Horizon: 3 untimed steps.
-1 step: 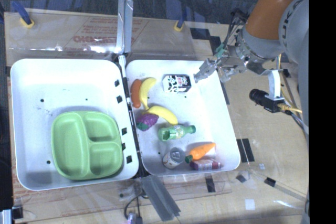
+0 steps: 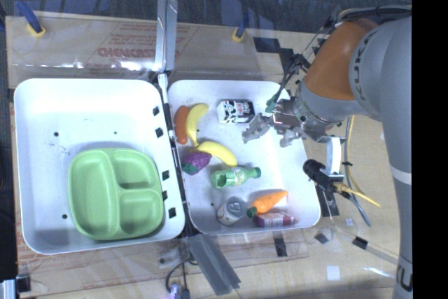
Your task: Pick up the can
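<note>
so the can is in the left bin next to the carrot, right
Not quite. The can is next to the carrot, but both lie in the right bin, near its front edge. The left bin holds a green tray. The camera view shows this.

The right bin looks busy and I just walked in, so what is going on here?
A grey arm reaches in from the right, its gripper above the right bin, near the black-and-white carton. Nothing sits between its fingers. The can it should pick up lies untouched at the bin's front edge, beside a carrot and below a green bottle. The left bin holds a green divided plate.
</note>
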Available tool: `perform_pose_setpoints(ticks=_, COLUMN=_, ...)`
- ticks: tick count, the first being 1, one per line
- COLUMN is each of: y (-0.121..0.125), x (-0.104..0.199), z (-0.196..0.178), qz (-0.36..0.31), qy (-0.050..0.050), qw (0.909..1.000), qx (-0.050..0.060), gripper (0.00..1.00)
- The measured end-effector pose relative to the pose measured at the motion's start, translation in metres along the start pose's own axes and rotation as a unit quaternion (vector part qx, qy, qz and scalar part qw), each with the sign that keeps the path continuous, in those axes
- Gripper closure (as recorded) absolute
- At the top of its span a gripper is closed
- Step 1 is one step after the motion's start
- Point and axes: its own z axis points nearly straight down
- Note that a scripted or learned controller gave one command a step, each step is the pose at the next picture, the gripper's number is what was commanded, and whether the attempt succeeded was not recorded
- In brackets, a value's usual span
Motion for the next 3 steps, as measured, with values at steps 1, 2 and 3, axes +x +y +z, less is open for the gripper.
perform_pose_setpoints(ticks=1, y=-0.008, x=0.003, z=0.011, qz=-0.006, qy=0.0, qw=1.0, qx=0.0, gripper=0.0)
perform_pose_setpoints(ticks=2, y=-0.03, x=0.055, z=0.094, qz=0.038, qy=0.0, qw=0.9993, qx=0.0, gripper=0.0)
perform_pose_setpoints(ticks=3, y=-0.045, x=0.005, z=0.094, qz=0.044, qy=0.001, qw=0.999, qx=0.0, gripper=0.0)
